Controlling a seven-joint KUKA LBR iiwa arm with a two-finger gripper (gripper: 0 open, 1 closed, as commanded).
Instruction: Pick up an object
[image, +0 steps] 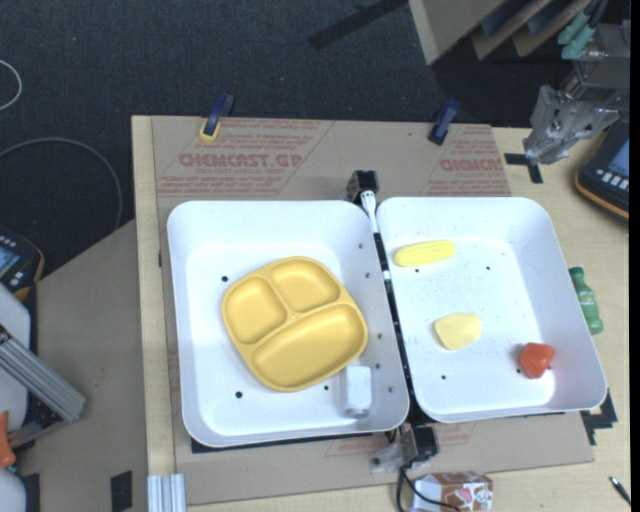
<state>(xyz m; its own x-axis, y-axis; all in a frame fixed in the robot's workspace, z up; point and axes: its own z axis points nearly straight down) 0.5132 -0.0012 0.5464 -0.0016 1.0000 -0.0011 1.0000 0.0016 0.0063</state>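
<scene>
Lying crosswise, corn cob (424, 253) points left-right.

Two clamps — one yellow (211, 127), one blue (443, 122) — grip the board's (300, 160) far edge; cables (30, 150) lie on dark floor.

In the left bin (190, 300) I see the yellow tray (293, 322) filling the middle, with a small white block (357, 390) touching its near right corner; free floor runs along the left wall and far edge. The right bin (545, 240) is roomier: corn (424, 253) near the far left corner, a yellow piece (457, 331) mid-floor, a red piece (536, 360) by the right wall, all well apart.
</scene>
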